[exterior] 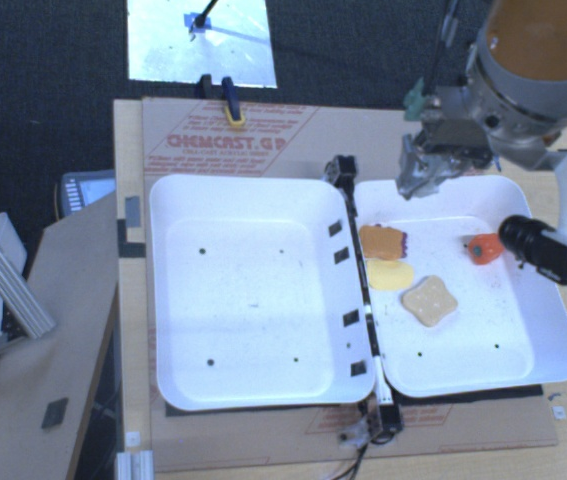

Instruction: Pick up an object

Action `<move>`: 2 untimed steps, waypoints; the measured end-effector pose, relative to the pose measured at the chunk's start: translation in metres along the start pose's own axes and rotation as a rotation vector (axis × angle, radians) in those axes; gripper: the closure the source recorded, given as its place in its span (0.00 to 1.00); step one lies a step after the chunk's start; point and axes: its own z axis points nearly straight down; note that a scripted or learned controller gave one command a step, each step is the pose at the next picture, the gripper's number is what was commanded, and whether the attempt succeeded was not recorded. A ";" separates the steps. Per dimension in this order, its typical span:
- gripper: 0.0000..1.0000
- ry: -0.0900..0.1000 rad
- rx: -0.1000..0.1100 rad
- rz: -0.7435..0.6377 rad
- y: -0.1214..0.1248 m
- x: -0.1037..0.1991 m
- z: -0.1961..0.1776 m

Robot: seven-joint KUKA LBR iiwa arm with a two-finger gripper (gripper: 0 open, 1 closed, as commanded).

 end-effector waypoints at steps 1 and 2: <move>1.00 0.000 0.007 -0.006 0.016 0.064 -0.030; 1.00 -0.001 0.010 -0.007 0.072 0.146 -0.033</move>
